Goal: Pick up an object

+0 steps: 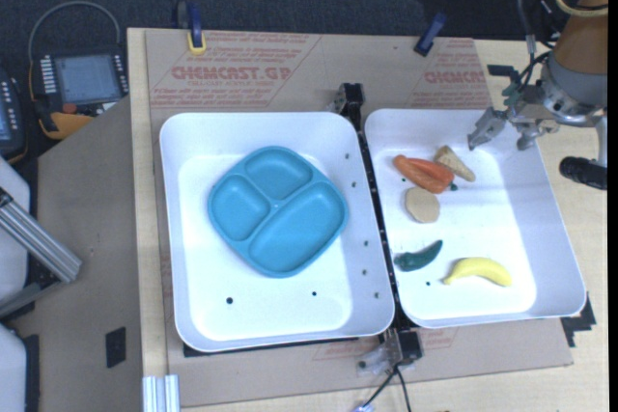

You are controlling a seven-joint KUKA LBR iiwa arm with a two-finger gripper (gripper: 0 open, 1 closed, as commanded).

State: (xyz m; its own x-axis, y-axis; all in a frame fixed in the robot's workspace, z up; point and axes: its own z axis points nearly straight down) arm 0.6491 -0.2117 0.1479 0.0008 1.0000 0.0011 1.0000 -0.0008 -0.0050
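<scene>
Fingers point(477, 139) spread apart and nothing between them, that's the picture right now: two grey prongs splayed over the upper right corner of the right bin point(550, 207), one on the left and one further right, with bare white floor under them. They hang from the arm point(577, 63), which comes in from the right with its orange band just above the wrist.

Moving outward, the closest candidates sit just down and left of the fingers: a pale beige piece point(455, 163) leaning against an orange carrot point(424, 172), the two touching. Below them lies a round tan piece point(422, 206), then further down a dark green pepper point(419, 256) and a yellow banana point(478, 272) near the front wall. All five rest on the bin floor.

Across the divider, the left bin point(193, 294) carries a blue divided plate point(278, 209), and both bins sit on the cardboard-covered surface point(145, 159).

So where does the task stand? By my reading it's early: no grasp made, nothing lifted. Left to do: line up over one item, descend, close, and raise it
</scene>
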